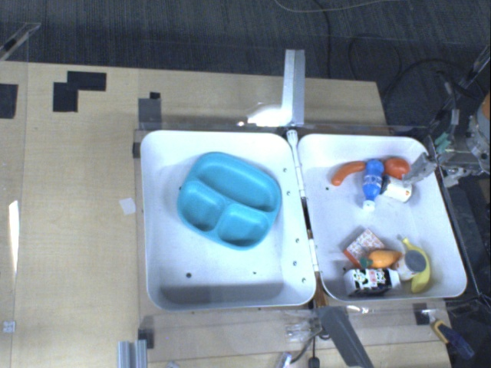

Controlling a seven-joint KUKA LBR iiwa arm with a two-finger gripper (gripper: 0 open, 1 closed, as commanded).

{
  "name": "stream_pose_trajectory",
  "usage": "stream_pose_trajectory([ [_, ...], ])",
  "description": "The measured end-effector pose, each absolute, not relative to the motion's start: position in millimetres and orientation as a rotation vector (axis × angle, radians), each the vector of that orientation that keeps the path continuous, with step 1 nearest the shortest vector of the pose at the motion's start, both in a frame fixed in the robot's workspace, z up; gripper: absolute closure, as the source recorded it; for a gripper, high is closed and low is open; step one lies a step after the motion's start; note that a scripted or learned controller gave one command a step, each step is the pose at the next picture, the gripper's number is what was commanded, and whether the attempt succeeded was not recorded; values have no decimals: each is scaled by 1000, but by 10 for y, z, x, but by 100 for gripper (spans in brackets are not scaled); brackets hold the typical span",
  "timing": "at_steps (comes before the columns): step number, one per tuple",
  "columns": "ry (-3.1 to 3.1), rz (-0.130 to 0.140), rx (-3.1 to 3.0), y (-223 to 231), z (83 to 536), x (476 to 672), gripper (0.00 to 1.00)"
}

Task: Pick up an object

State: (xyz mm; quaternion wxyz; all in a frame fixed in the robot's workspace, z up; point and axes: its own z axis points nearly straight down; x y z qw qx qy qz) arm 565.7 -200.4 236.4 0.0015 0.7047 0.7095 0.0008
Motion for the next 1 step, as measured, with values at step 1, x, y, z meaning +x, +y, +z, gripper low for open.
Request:
stream_pose_trajectory([
  [1, 2005, 2, 2419, -1685, 1441, 5920, 0],
])
